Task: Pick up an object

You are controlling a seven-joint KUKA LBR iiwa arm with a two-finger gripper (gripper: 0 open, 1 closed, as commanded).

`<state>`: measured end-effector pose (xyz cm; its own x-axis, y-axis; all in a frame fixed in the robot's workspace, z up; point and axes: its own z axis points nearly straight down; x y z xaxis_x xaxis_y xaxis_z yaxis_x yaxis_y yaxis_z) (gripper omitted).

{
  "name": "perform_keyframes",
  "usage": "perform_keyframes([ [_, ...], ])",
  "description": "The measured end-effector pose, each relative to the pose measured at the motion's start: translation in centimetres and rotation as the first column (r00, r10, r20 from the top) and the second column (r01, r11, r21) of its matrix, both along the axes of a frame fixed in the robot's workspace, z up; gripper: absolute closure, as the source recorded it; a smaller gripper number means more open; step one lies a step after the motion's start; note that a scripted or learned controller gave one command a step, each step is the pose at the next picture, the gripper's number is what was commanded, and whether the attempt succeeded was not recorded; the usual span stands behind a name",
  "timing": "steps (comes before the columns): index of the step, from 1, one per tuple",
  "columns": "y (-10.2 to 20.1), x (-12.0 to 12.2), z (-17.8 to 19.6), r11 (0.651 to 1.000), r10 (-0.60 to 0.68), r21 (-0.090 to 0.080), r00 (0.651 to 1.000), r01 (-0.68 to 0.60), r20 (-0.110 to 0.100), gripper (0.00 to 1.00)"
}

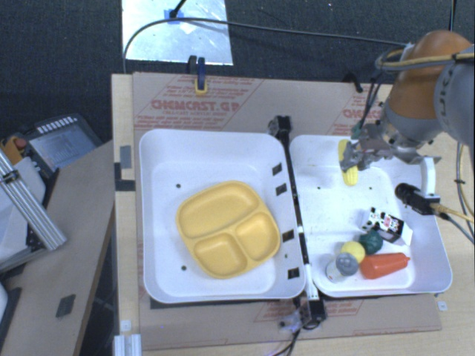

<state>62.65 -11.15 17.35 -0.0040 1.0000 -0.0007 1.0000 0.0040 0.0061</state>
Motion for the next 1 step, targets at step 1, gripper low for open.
perform_keyframes([
  [1,-0.22,0.56,4.49,1.0,0.0,0.0,1.0,0.0,0.0,1.0],
])
